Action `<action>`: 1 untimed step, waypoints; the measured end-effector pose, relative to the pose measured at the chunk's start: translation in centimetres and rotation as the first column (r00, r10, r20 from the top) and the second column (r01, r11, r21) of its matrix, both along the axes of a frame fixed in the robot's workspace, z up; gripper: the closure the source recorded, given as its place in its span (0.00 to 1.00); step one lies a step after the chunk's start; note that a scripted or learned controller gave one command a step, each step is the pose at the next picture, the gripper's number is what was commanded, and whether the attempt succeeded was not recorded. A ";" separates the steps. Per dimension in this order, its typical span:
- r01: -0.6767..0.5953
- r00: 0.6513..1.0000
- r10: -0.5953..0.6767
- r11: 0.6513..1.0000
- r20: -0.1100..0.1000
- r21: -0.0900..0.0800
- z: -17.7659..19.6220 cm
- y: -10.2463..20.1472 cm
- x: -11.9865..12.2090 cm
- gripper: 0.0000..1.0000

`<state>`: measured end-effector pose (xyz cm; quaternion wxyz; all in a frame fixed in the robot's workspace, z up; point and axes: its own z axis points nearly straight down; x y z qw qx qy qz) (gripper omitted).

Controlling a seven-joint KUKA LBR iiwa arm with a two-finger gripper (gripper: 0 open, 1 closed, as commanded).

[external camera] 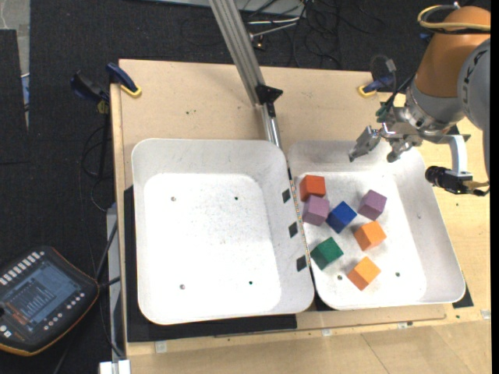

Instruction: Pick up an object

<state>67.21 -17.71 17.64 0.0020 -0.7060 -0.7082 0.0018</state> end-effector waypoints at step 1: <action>-0.001 1.000 0.001 1.000 0.002 0.000 -4.9 0.4 0.8 0.00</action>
